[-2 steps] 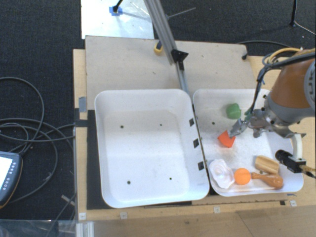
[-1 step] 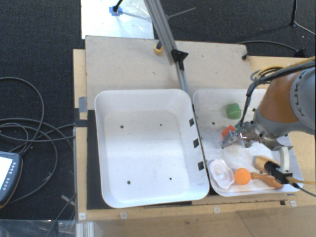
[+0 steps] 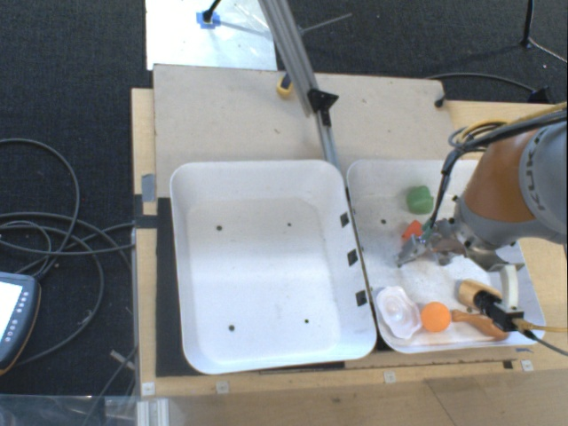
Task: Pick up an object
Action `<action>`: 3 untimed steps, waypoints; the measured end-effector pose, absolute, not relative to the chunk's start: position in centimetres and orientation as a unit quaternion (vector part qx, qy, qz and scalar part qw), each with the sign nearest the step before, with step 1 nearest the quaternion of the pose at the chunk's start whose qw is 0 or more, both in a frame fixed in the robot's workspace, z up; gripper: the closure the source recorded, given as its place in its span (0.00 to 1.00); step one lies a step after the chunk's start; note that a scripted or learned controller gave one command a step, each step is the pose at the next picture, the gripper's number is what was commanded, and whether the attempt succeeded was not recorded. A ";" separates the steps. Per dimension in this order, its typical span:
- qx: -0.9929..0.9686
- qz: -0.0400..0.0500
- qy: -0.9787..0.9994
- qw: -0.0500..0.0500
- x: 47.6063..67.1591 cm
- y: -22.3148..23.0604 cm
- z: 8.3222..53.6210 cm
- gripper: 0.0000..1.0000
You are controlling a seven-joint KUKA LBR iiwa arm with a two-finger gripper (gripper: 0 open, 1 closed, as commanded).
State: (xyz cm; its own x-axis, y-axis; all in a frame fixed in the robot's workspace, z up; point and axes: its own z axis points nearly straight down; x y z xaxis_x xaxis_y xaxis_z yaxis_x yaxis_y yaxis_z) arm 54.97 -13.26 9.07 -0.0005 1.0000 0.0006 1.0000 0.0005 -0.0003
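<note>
My gripper [image 3: 415,252] is low inside the right bin [image 3: 373,180], at its middle, with the grey and orange arm [image 3: 510,189] reaching in from the right. A small red-orange object [image 3: 411,231] lies right at the gripper's upper left tip; I cannot see whether they touch. A green block [image 3: 419,199] sits just beyond it. Toward the bin's front lie a clear plastic piece [image 3: 396,311], an orange ball [image 3: 435,317] and a wooden-handled tool [image 3: 480,316].
The left bin [image 3: 191,238] stands beside the right one, sharing a raised edge with black clips [image 3: 353,257]. A grey pole [image 3: 293,38] slants in from the top. Cables and a pendant [image 3: 13,318] lie on the floor at left.
</note>
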 end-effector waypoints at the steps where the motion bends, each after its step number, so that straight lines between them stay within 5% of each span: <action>1: -0.707 -0.001 -0.707 -0.001 55.1 -13.3 10.2 1.00; 3: -0.705 -0.002 -0.709 -0.003 55.8 -12.9 21.9 1.00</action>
